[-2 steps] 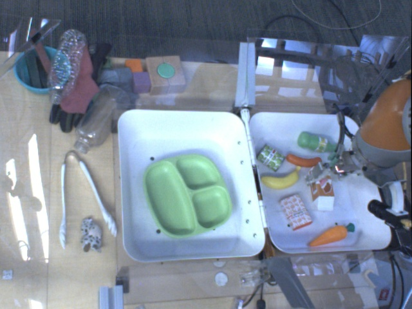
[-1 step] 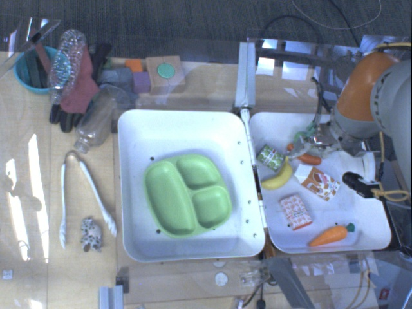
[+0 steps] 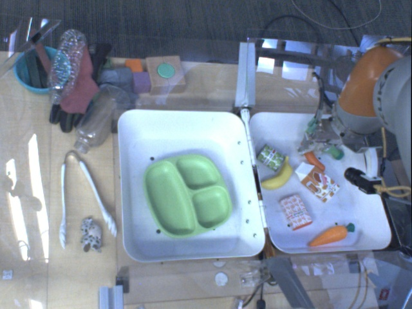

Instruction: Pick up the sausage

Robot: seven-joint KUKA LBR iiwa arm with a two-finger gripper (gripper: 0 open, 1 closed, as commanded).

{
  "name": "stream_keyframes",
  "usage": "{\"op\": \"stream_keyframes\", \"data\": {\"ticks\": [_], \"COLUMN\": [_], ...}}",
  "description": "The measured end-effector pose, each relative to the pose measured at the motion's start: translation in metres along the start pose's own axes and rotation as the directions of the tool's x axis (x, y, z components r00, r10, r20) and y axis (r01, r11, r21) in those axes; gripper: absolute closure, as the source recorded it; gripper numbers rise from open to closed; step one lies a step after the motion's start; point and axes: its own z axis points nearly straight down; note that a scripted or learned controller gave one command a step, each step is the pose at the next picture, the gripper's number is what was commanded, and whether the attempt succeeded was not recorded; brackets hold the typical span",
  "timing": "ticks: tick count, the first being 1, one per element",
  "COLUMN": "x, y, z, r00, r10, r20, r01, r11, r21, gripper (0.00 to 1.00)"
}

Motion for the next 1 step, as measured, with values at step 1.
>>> {"op": "stream_keyframes", "data": {"ticks": [1], "x": [-0.0444], "y": [0.0185], "z": [-0.0661], "r00": [0.999], "r10": [0.041], "r20": [0.001], "r01": [-0.041], "r11": [0.999], "r21": [0.006], "gripper": [1.00]}}
